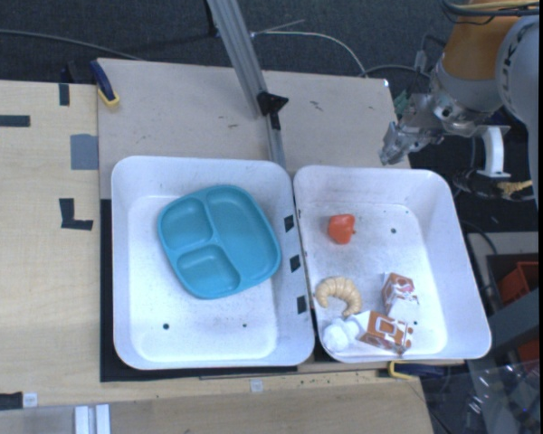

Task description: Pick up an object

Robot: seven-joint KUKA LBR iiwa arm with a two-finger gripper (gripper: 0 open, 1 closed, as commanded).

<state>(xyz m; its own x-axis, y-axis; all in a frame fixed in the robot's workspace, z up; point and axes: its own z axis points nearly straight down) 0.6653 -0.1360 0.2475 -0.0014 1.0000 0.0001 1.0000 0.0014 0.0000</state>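
The claw (pixel 396 148), at one o'clock above the right bin (pixel 452 242), is blurred; its grip cannot be told. That bin holds one tomato (pixel 341 228), one croissant (pixel 339 292), two cartons (pixel 394 319); left bin (pixel 127 269), one plate (pixel 219 240).

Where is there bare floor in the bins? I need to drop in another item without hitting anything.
Left bin: the strip along the near wall, below the blue tray. Right bin: the far part around the red object. Its near end is crowded by the croissant, white object and cartons.
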